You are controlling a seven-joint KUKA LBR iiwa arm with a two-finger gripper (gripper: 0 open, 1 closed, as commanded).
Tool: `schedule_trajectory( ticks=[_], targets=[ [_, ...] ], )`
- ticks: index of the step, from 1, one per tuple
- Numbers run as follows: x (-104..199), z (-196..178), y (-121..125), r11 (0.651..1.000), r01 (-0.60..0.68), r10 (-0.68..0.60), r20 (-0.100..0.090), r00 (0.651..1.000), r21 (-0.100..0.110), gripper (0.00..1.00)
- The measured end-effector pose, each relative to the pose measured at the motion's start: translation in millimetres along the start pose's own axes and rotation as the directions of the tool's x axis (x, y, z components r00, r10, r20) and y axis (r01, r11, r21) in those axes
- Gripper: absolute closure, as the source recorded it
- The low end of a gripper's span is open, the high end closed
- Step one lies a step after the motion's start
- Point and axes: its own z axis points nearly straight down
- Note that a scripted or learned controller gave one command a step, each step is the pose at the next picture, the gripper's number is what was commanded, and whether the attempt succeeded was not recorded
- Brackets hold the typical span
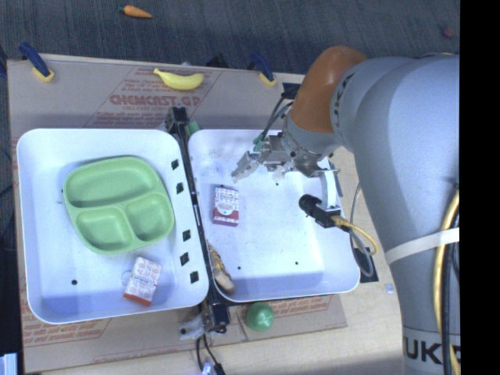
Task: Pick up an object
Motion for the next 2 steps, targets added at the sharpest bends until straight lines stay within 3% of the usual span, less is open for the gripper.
schedule_trajectory(
  ticks=[1,2],
  targets=[
    [-19,-65,29,1.0,0.002,-0.002,0.001,1.0,-0.003,0.0],
    [42,-7,25,1.0,0.002,-0.002,0.0,1.0,0.002,0.0]
  ],
)
